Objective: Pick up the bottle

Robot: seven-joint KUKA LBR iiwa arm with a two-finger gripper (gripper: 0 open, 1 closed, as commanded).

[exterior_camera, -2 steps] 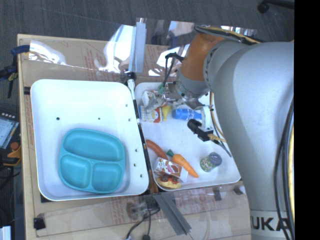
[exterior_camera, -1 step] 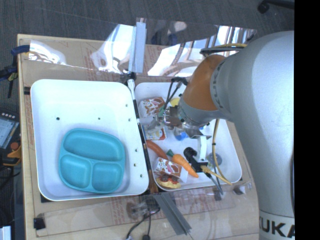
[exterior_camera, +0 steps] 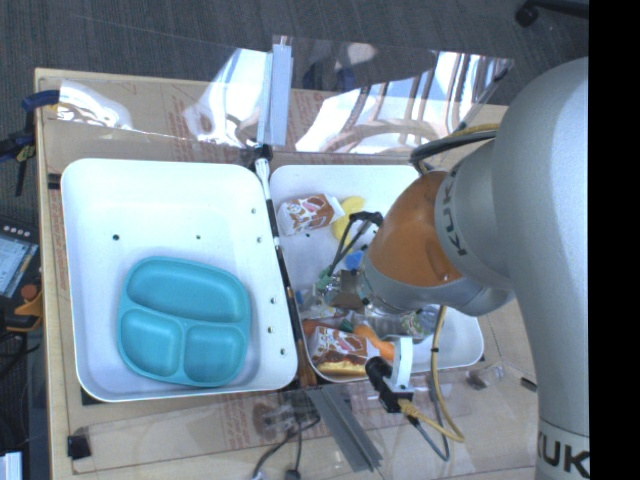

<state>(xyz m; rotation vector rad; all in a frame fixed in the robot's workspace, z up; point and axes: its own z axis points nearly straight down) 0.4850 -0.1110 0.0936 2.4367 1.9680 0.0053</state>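
Note:
My arm reaches from the right into the right bin [exterior_camera: 400, 180]. Its orange band [exterior_camera: 410, 248] and grey wrist cover the bin's middle. My gripper [exterior_camera: 348, 290] points down under the wrist and is mostly hidden. A clear, greenish item [exterior_camera: 327, 288], possibly the bottle, peeks out at the wrist's left edge, close against the gripper. Whether it is held cannot be seen.
In the right bin a snack packet [exterior_camera: 308, 211] and a yellow item [exterior_camera: 350, 216] lie at the back. Another packet [exterior_camera: 338, 346] lies at the front. The left bin [exterior_camera: 100, 188] holds a blue divided tray [exterior_camera: 185, 318]. A cable [exterior_camera: 440, 408] loops past the front edge.

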